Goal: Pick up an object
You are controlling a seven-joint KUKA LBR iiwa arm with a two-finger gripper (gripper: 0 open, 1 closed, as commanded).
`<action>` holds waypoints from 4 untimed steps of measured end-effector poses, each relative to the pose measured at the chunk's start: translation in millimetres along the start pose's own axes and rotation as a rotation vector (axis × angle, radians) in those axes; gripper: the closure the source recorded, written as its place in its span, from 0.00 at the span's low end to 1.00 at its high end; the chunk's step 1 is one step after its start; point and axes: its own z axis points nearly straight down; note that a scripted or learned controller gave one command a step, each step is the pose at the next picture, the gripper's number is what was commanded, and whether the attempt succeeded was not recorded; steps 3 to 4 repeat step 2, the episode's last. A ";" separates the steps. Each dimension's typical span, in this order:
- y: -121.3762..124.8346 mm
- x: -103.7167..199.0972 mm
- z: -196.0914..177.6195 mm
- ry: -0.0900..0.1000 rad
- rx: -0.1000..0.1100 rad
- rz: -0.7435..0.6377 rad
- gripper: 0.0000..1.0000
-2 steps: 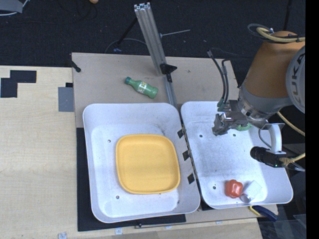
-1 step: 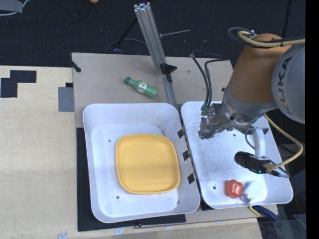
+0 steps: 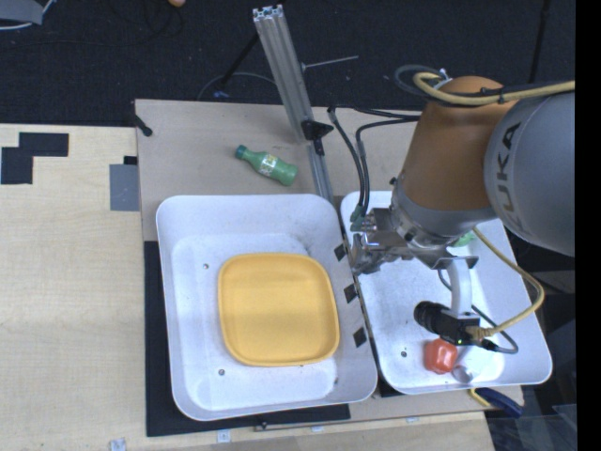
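A yellow square plate (image 3: pixel 278 307) lies flat in the left bin (image 3: pixel 178 224). A small red object (image 3: pixel 439 355) rests near the front of the right bin (image 3: pixel 521 346). A bit of something green (image 3: pixel 464 241) peeks out from under the arm's wrist in that bin. My gripper (image 3: pixel 364 245) hangs low at the right bin's left edge, close to the wall between the two bins, well back and to the left of the red object. The bulky wrist covers most of it.
A small green bottle (image 3: pixel 266 163) lies on its side on the bench behind the left bin. A slanted aluminium bar (image 3: pixel 291 73) rises behind the bins. The arm's grey and orange body (image 3: pixel 470 158) covers the back of the right bin.
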 end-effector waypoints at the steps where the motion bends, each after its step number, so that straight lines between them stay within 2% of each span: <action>1: -4.3 56.4 2.5 0.000 0.000 -0.001 1.00; 2: -4.0 54.4 2.4 -0.001 0.000 0.003 0.00; 4: -4.0 54.4 2.4 -0.001 0.000 0.003 0.00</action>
